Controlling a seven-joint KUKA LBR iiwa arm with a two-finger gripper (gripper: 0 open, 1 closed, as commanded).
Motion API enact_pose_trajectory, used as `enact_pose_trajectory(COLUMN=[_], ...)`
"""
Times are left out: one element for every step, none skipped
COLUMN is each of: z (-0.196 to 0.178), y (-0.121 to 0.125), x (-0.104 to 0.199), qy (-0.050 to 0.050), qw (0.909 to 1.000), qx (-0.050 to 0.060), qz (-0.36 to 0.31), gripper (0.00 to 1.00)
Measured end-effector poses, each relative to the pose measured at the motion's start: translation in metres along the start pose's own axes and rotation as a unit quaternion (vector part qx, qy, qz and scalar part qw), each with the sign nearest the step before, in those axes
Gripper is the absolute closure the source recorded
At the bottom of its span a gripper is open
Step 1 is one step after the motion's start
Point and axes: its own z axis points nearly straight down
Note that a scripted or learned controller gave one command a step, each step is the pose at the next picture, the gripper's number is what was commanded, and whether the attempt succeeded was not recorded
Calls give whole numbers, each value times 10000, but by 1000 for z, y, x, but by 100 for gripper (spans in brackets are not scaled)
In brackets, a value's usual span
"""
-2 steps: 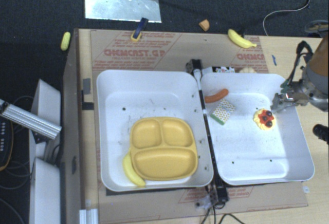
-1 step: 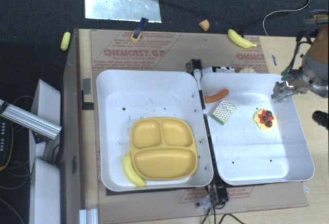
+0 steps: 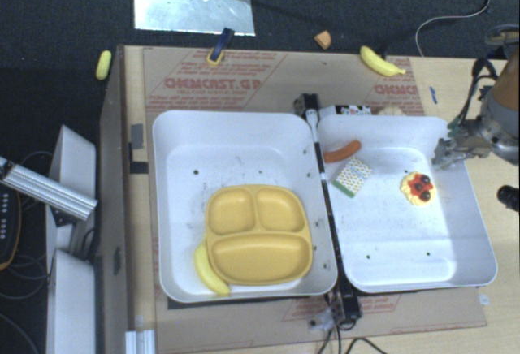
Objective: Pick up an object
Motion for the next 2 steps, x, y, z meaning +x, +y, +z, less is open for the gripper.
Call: enact_pose_trajectory(z=[-12,0], y=[-38,-15], x=[53,8], qy=[7,0], qw=[10000,10000], qx=[-1,1], qz=[-11,2], gripper=[100,100])
